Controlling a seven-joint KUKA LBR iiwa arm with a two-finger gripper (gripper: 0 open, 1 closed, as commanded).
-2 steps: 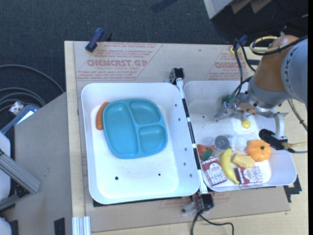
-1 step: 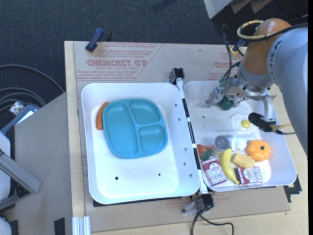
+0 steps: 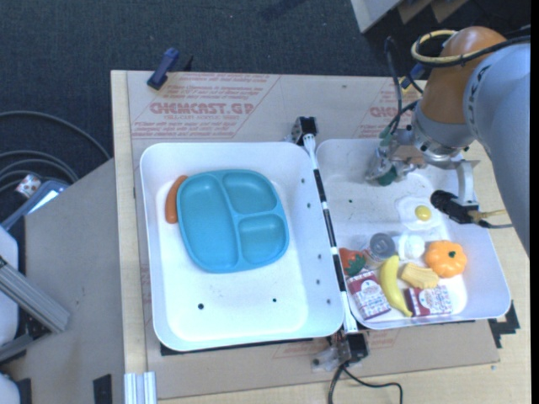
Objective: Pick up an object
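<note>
My gripper (image 3: 383, 169) is low over the far left part of the right bin (image 3: 354, 162), close to its floor. Nearer the front of that bin lie a fried egg toy (image 3: 418, 213), an orange pumpkin (image 3: 445, 257), a yellow banana (image 3: 392, 283), a pale yellow block (image 3: 419, 274), red sauce packets (image 3: 369, 297), a grey disc (image 3: 381, 244), a small white piece (image 3: 412, 247) and a red and green item (image 3: 354, 261). None of them touches the gripper.
The left bin (image 3: 168, 293) holds a blue divided plate (image 3: 234, 219) with an orange sausage-like piece (image 3: 173, 199) against its left edge. A blue clip (image 3: 162, 68) lies on the bench at the far left corner. The arm (image 3: 472, 82) reaches in from the upper right.
</note>
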